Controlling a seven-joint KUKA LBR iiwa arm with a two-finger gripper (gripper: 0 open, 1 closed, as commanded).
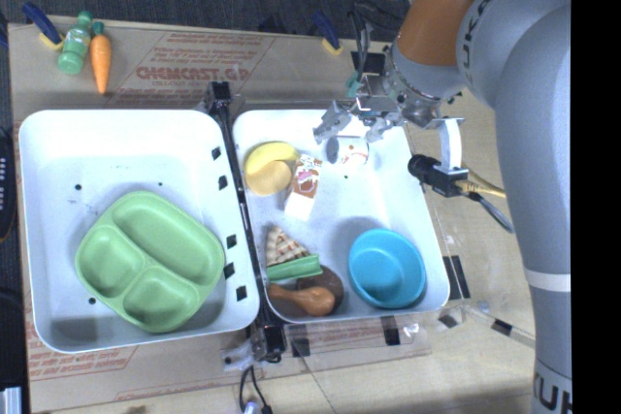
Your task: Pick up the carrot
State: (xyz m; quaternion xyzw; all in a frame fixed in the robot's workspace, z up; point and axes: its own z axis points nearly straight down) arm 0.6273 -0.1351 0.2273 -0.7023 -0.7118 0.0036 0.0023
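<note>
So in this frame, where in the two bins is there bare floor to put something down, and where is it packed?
Left bin: bare floor along the far wall and left side, around the green divided plate. Right bin: a bare strip runs between the yellow lemon and the blue bowl. Its near-left corner is crowded with a waffle, a green bean and a chicken drumstick.

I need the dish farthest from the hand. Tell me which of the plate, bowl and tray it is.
The green tray, alone in the left bin. The blue bowl and brown plate share the right bin with the hand.
</note>
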